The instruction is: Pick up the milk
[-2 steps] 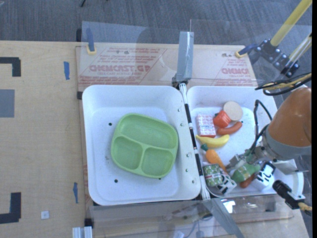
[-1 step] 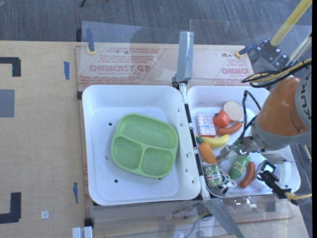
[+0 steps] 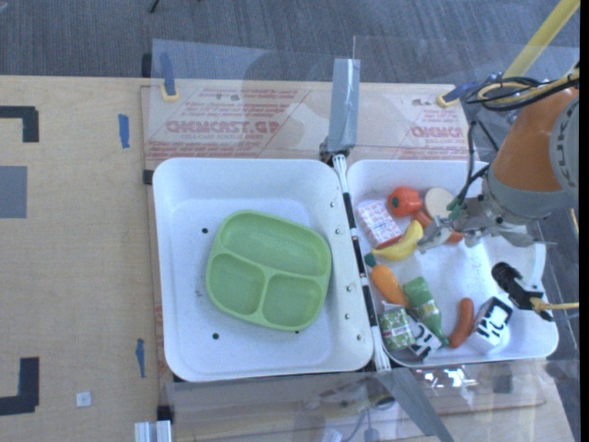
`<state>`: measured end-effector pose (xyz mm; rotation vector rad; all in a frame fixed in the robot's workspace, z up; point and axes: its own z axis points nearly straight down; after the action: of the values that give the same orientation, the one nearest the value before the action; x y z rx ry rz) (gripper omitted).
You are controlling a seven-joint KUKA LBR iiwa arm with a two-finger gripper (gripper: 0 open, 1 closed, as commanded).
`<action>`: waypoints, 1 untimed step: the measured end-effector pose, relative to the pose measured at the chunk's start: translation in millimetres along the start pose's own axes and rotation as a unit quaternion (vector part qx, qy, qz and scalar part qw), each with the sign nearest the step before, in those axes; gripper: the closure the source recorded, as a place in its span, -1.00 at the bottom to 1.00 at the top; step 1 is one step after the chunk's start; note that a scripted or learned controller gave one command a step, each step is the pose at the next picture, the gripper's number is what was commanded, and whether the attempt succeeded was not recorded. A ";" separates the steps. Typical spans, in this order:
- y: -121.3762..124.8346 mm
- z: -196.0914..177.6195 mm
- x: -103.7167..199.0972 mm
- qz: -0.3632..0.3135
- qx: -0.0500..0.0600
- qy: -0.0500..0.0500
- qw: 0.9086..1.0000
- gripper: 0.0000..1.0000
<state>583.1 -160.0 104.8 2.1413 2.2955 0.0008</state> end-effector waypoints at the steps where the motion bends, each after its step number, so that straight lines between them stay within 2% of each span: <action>1: -51.4 -21.8 -44.4 0.030 0.001 0.001 1.000 -1.00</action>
<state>534.9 -207.8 126.5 2.2111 2.2328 -0.0008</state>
